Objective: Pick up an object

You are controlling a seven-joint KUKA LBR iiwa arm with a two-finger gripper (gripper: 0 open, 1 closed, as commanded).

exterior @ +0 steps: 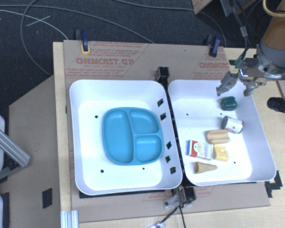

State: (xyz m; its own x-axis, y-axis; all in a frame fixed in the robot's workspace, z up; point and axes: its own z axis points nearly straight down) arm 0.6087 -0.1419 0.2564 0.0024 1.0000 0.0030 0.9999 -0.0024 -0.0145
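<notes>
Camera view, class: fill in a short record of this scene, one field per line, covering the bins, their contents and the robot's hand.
left bin: holds a blue divided plate
right bin: holds six small items
nearest the hand: green object
middle of right bin: white cup on its side, bread roll
front of right bin: small carton, yellow block, cone
hand: open, above the green object, holding nothing
</notes>
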